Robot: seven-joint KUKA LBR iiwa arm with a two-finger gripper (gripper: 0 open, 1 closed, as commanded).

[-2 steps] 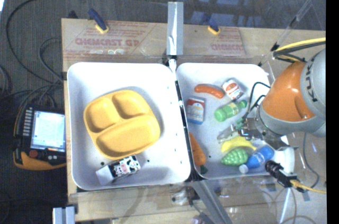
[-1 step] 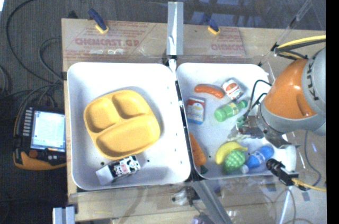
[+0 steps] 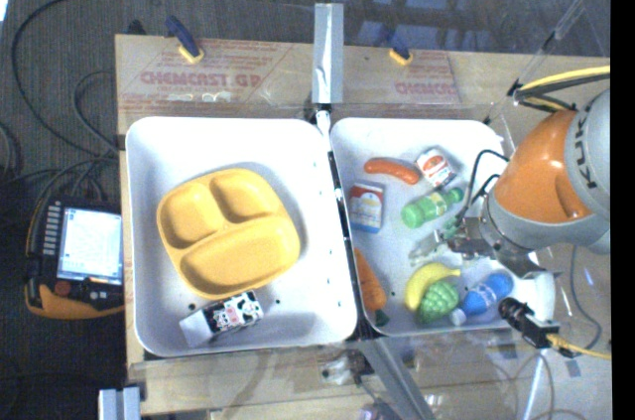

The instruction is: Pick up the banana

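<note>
In the camera view, the grey arm with the orange band comes in from the right side and bends down over the right shallow white bin. Its wrist is above the right part of this bin, and the jaws point to the left, low over the middle of the bin. The metal parts there are small and mixed together, so I cannot tell how far the jaws are open, and I see nothing clearly between them.

The yellow curved plastic banana lies on the bin floor in the lower part of the right bin, just below and a little left of the jaws. It touches a green bumpy round toy at its lower right side.

In the right bin I count also one orange-red sausage toy, one small red and white can, one white and red small carton, one green plastic bottle, one blue and white bottle and one orange carrot toy along the left wall.

The left shallow white bin holds one yellow plastic tray with three compartments and one small white carton with black spots near the front wall. Both bins stand side by side on the wooden counter.
</note>
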